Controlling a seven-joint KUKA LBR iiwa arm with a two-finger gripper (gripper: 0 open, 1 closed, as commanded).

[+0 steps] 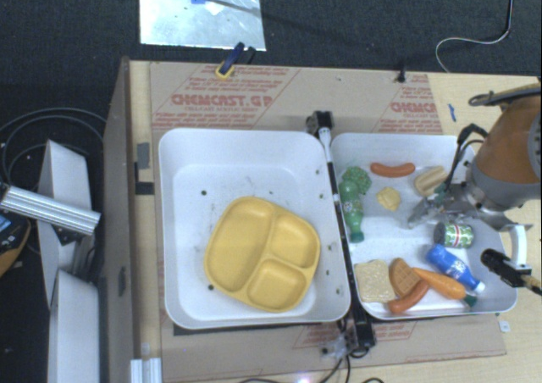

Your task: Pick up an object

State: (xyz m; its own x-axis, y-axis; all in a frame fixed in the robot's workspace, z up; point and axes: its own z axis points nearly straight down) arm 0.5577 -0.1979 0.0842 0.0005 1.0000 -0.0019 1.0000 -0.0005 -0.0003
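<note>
Left bin [182, 203] held only a yellow divided plate [262, 252]. Right bin [406, 148] carried the toys; I judged the approach step. The gripper [426, 210] hung with fingers spread, pinching nothing, just beside the green can [458, 235] near that bin's right edge. Next move: shift over the can, drop, squeeze.

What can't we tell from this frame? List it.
- Gripper: fingers blurred in the camera view; whether they touch the can beside them is unclear.
- Arm: cut off by the right edge.
- Can label: too small to read.
- Bottle: partly hidden by the divider between the bins.
- Bread: its right side is overlapped by the cookie.
</note>
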